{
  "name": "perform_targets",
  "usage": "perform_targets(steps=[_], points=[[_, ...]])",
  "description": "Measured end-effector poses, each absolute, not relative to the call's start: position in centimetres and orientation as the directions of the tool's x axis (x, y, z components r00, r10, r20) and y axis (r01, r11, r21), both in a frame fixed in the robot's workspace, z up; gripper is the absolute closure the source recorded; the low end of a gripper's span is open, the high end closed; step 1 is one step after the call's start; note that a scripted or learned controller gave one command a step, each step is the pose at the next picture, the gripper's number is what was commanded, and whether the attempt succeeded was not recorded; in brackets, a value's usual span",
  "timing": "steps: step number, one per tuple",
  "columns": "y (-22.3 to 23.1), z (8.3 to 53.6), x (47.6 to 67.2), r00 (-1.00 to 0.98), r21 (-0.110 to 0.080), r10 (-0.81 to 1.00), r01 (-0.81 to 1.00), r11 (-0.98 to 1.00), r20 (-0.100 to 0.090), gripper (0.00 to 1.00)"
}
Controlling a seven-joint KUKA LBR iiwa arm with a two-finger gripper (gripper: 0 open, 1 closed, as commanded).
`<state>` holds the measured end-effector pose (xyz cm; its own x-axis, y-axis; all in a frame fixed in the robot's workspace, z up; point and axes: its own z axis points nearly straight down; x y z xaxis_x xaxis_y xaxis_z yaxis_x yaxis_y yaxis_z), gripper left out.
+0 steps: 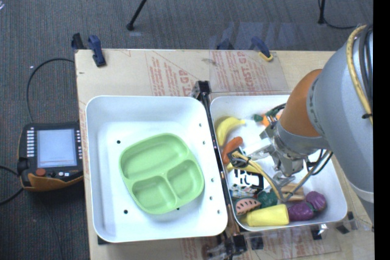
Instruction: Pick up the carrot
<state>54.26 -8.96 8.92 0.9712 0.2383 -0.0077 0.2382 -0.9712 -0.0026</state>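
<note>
The camera view looks down on the surface (152, 70) with two white bins side by side. The left bin (103, 125) carries a green divided plate (161, 175). The right bin (332, 192) holds a heap of toy food: a banana (226, 128) near its upper left corner, the carrot (232, 148) just below the banana and close to the bin's left wall, a watermelon slice (245, 205) lower down, a yellow piece (267, 215) along the lower edge, and a purple piece (308, 207) beside it.

The carrot lies in the bin, orange and slanted, with nothing around it. The arm (341, 112) reaches in from the right, and its hand (281, 176) hangs over the middle of the right bin, to the right of the carrot and a little below it, above the clutter near the yellow piece. The hand's parts merge with cables and toys beneath it, so whether it stands apart or together cannot be told, and nothing can be seen clamped in it.

As a judgement, the task is at an early stage: the carrot is not lifted and not in contact with the hand. What is left is to bring the hand leftward over the carrot, lower it, close on the carrot and raise it clear of the bin. The banana just beside it could get in the way of a clean grasp.
</note>
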Motion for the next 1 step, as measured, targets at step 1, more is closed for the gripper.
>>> perform_targets(steps=[1], points=[[-14.04,8.69,62.07,0.979,-0.004,0.204,0.204,-0.979,-0.003,0.0]])
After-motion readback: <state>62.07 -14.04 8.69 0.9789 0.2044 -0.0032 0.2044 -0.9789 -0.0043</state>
